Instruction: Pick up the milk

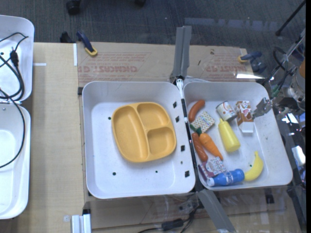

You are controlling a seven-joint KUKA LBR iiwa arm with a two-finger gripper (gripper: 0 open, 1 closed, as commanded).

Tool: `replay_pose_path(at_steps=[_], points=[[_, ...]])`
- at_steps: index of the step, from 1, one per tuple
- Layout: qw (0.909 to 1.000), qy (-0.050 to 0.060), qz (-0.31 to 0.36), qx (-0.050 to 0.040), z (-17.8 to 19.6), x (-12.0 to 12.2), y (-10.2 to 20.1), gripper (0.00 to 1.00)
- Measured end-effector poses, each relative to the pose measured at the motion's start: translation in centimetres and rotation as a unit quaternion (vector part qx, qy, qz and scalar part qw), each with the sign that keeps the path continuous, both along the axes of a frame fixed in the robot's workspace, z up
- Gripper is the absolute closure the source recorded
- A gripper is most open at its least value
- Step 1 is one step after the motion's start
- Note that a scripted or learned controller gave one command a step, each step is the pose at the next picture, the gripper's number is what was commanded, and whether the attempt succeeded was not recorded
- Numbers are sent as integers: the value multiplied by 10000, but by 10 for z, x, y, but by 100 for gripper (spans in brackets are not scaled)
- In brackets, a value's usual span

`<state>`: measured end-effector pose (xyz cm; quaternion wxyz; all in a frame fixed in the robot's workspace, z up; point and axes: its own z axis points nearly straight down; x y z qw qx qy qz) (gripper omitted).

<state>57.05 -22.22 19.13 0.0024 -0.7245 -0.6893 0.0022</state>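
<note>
You are looking down on the tabletop [53, 130] with its two white bins sitting side by side. The milk [244, 115], a small brown-and-white carton, is lying in the far part of the right bin [272, 154], just beside a small can [226, 110] on its left and just above the top of a yellow squeeze bottle [229, 136]. The gripper [265, 107] is hanging low over the right bin's far right part, just to the right of the milk. The arm behind it is reaching in over the bin's right wall. You cannot tell from this angle how the gripper is set, and nothing is showing as held in it; whether it is touching the carton is also unclear.

Other things are crowding the same bin. A sausage [196, 110] and a small patterned box [204, 122] are lying near the divider. Two carrots [206, 146] are lying below them. A banana [254, 167], a blue bottle [227, 177] and a printed packet [214, 166] are resting along the near edge.

The left bin [97, 169] is carrying a yellow divided plate [144, 130], which is sitting roughly at its middle.
</note>
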Motion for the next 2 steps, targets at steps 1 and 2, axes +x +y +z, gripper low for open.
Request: replay_pose_path(at_steps=[1, 2], points=[[9992, -21, 389, 14, -93, 42, 15, 0], [9992, -8, 392, 1, -68, 13, 68, 0]])
